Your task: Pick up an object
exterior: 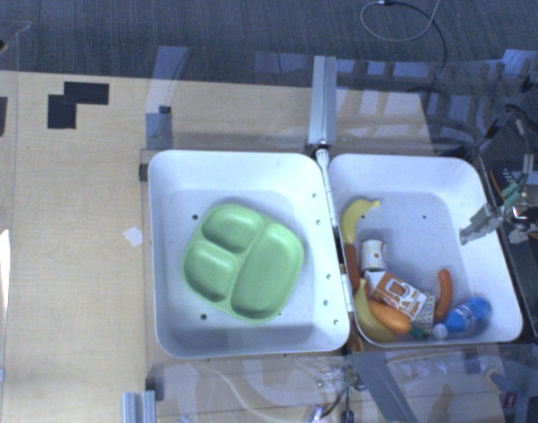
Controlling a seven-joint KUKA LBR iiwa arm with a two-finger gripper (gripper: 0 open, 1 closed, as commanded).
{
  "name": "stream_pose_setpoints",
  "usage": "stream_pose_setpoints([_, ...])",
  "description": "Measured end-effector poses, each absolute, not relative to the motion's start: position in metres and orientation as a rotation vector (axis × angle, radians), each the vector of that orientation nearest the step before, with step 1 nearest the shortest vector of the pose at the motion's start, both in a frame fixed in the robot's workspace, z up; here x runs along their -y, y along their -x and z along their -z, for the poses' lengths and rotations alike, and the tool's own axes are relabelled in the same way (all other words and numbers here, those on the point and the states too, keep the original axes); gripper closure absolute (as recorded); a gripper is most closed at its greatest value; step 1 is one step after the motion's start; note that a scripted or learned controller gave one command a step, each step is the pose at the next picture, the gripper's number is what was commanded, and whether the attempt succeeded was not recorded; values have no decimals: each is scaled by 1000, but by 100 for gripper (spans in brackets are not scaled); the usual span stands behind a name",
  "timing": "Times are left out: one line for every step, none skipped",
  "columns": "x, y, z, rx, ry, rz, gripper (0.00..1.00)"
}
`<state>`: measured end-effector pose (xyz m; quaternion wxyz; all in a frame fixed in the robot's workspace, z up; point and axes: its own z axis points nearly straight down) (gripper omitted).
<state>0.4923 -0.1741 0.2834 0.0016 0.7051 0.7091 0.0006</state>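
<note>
Camera view: left shallow white plastic bin (168,236) holds a green three-section plastic plate (243,261) near its middle, w/ bare floor all round it. Right white bin (428,176): things crowd the near-left corner — yellow banana (354,218), small white cup (373,255), orange-and-white printed carton (401,295) (print too small to read), red sausage (443,293), clear bottle w/ blue label (463,317). Far half is bare. Gripper (481,225) sits at the bin's right rim; can't tell how its jaws stand.
</note>
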Motion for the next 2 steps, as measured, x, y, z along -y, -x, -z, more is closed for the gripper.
stream_pose_setpoints([206, -487, -140, -2057, -2372, -2, 0])
stream_pose_setpoints([200, -490, -89, -2316, -2108, -9, 0])
